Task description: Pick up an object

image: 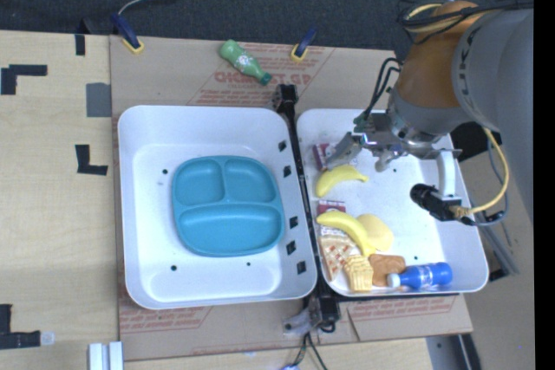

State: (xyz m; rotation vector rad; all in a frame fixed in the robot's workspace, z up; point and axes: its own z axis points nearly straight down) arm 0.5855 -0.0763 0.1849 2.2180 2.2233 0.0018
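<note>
My gripper (364, 152) hangs over the upper part of the right bin (473, 260), its fingers spread open with nothing between them. Just below and left of it lies a small yellow banana (341, 178). A red-and-white packet (322, 156) sits at the bin's left wall beside the gripper. Lower in the same bin are a larger banana (344, 225), a pale yellow round piece (377, 230), a waffle-like toy (340, 254), a brown bread piece (386, 264) and a blue bottle (423, 275).
The left bin (139, 130) holds a blue divided plate (229, 205). A green bottle (244, 62) lies on the cardboard behind the bins. The arm's grey and orange body (451, 65) covers the right bin's upper right corner.
</note>
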